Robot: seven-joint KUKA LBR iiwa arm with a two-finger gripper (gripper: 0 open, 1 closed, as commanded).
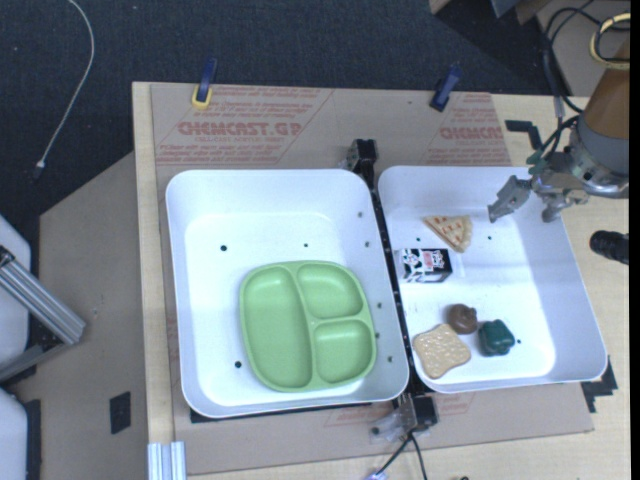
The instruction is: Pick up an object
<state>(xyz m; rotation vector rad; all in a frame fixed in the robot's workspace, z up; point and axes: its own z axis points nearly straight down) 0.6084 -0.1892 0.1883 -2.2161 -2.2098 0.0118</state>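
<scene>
- Camera view shows a green plate (305, 324) lying in the left bin (190, 208).
- Right bin (570, 278) has five small things: a black-and-white card (426, 263), a waffle wedge (449, 231), a cracker (441, 350), a brown lump (462, 318), a green toy (495, 337).
- Gripper (527, 200) hangs open above the bin's back corner, holding nothing. Picking is not yet done.
- Arm's top is cut off.

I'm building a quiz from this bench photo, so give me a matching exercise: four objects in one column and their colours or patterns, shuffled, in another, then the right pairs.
Column one:
1. divided plate
2. triangular wedge
3. small carton
4. small block

Column two:
A. black and white patches
B. dark green
C. light green
D. tan-orange with a grid pattern

Pairs: 1-C, 2-D, 3-A, 4-B.

The plate lies in the left bin; the other three lie in the right bin.
</scene>
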